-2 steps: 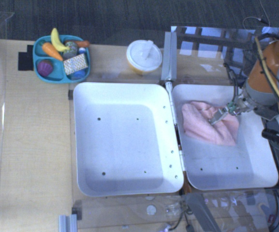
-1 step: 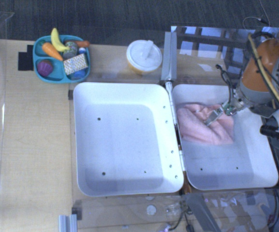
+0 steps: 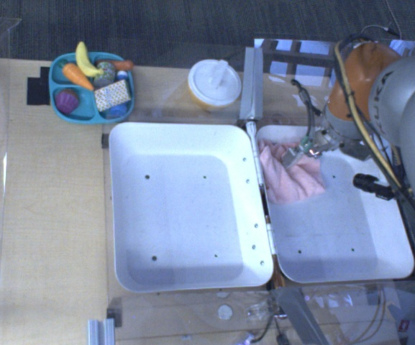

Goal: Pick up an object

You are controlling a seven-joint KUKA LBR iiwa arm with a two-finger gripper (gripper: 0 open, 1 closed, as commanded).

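Nearest the camera, the front halves of both white bins lay bare, the left bin (image 3: 185,207) holding nothing visible across its floor. In the right bin (image 3: 351,250), a crumpled pink cloth (image 3: 290,175) sat bunched against the far left corner, touching the wall beside the divider. The gripper (image 3: 304,149) hung over the cloth's far edge, touching or just above it; how its tips stood could not be told. The grey arm (image 3: 401,99) crowded the bin's far right side. Beyond the bins stood a yellow cup with a white lid (image 3: 214,83) and, further left, a blue tray (image 3: 92,88) of toy food.
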